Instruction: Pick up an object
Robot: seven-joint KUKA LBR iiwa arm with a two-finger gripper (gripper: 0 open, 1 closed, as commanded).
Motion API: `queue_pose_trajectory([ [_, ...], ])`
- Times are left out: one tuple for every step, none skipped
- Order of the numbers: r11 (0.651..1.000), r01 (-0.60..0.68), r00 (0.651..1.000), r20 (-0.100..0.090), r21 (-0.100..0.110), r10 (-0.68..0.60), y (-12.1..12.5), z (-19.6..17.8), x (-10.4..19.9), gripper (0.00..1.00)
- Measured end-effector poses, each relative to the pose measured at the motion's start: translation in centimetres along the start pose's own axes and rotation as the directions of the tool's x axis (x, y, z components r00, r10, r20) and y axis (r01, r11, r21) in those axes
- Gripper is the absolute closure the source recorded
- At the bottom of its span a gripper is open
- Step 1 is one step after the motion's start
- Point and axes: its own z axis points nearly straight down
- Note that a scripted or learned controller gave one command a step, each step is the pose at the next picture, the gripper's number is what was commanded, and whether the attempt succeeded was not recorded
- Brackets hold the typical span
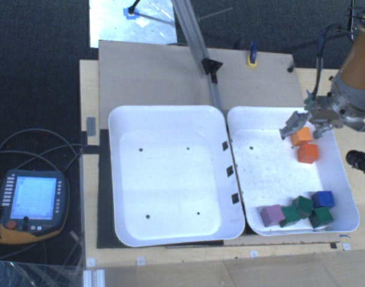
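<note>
Over the right bin (344, 187), the gripper (306, 127) hangs with fingers spread, an orange block (300, 137) between them, not clearly clamped. Another orange block (307, 153) sits just beside. Lifting remains.

Single camera, fixed high above the bench, looking down at a slant. Both shallow white plastic bins fit in frame: left bin (168, 175), right bin (344, 190), side by side. Far enough back to take in the pale wooden bench top (158, 76), dark carpeted floor (39, 52), and a grey handheld control pendant with a lit screen (32, 203) at the left. The grey-and-orange arm (356, 70) enters from the right edge.
</note>
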Motion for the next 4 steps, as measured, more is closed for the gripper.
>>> queue_pose_trajectory([
  [1.0,-0.001,1.0,0.0,-0.001,0.001,0.0,0.0,0.0,0.0],
  [1.0,-0.002,1.0,0.0,0.004,0.002,0.2,4.2,0.3,0.0],
  [1.0,-0.003,1.0,0.0,0.005,0.003,-0.5,9.1,1.1,0.0],
  [1.0,-0.003,1.0,0.0,0.004,0.003,-0.6,13.3,1.2,0.0],
])
